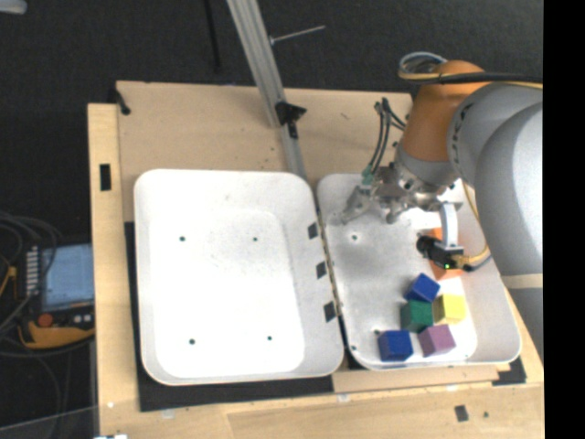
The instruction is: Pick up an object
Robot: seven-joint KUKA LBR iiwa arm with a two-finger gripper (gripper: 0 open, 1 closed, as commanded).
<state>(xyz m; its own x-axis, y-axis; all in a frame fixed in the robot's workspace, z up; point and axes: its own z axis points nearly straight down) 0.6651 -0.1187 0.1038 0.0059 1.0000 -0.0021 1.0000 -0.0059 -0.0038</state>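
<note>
Surface (219, 135): pale wood-look board, matt, faintly scuffed. Left bin (224, 273): white plastic, smooth, slight sheen, fine dark speckling. Right bin (366, 263): same white plastic, greyer scuffing across floor. Blocks near right bin's front edge, blue (396, 345), green (418, 315), purple (438, 338), yellow (451, 308), second blue (424, 288): matt, flat colour, material unclear. Arm (512, 181): smooth grey casing, satin; orange band (430, 126) glossy. Gripper (379, 199): bare metal look, dull. Slanted pole (260, 62) at surface's back edge: pale metal, ribbed.
</note>
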